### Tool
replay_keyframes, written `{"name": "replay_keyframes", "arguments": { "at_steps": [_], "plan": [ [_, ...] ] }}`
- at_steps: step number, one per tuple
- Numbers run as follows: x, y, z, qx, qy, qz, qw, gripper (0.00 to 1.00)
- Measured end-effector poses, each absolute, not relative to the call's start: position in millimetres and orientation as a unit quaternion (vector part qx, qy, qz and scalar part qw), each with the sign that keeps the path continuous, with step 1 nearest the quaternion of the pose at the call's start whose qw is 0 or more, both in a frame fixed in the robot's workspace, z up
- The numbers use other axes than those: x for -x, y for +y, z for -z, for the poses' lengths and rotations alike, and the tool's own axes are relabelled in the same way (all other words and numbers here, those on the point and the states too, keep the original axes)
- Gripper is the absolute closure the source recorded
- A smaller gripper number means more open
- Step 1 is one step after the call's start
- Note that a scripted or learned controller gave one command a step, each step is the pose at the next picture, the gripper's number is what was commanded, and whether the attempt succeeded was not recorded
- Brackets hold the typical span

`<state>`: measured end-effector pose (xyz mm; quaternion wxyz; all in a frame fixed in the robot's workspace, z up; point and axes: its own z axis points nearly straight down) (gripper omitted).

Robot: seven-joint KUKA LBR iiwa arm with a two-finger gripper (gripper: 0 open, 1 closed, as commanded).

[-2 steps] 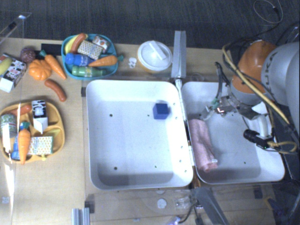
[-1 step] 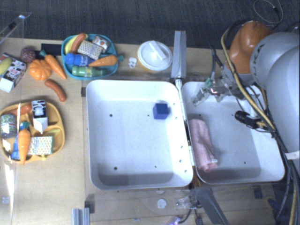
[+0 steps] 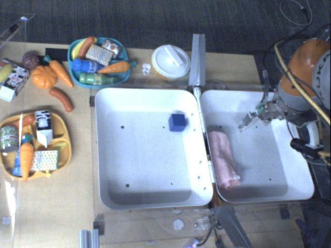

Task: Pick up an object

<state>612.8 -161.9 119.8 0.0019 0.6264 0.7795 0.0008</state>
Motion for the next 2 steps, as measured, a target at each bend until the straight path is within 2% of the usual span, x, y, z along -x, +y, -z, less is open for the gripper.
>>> {"name": "replay_keyframes", "arguments": {
  "at_steps": [1, 2],
  "plan": [
    [-575.8, -172, -192, -0.662, 0.749, -0.0015, 0.002, 0.0],
    [-569.3, -137, -95, -0.598, 0.802, -0.0014, 0.002, 0.0]
  ]
}}
